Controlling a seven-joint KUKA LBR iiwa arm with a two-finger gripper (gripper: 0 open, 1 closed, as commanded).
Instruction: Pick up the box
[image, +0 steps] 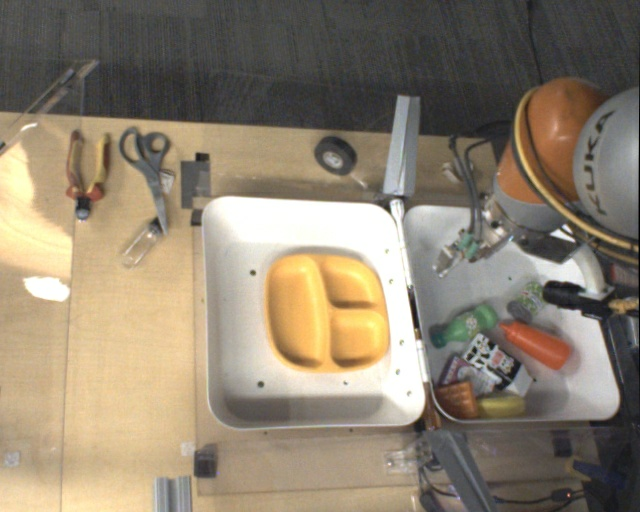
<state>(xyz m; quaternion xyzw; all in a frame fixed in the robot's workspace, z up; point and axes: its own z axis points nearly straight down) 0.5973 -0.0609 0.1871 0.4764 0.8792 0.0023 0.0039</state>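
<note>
Wooden desk (100, 330) carries two white bins: the left bin (230, 390) holds a yellow divided tray (325, 308), and the right bin (600, 395) holds the box (492, 362), black and white, lying near its front edge between a green bottle (465, 326) and an orange bottle (538, 343). The gripper (452, 256) hangs at the right bin's rear-left corner, well apart from the box; whether the fingers are spread cannot be told. Bring it toward the front edge, align across the box's narrow sides, and descend clear of both bottles.

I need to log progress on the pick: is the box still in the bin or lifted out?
In the bin. The box lies flat on the floor of the right bin, among the other items; the gripper is above it, apart.
</note>
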